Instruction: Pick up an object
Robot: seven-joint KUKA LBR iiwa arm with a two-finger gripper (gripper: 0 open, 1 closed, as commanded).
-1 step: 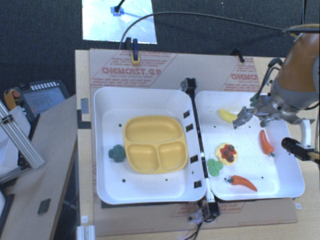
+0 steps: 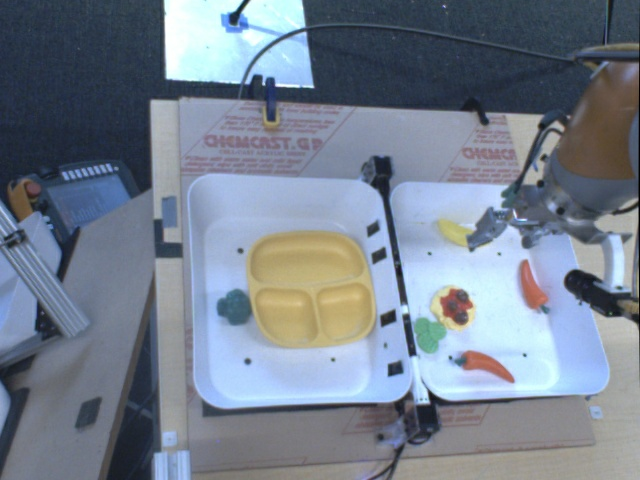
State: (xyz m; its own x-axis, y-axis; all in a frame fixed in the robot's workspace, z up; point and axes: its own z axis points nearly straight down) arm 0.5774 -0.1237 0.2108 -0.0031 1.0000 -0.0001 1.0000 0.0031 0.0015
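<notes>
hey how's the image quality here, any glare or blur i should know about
Camera view: glare washes out the white square sheet on the dark floor; the white bins are bright but evenly lit, with soft shadows; the gripper looks slightly blurred; the toy foods are small and low in detail.

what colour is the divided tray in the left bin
Yellow: the divided tray, in the left bin, shows best in the camera view.

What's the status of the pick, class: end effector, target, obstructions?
End effector over right bin, nothing between fingers. Yellow piece just beside it, still lying in bin. Nothing blocking it; red pepper lies apart.
</notes>
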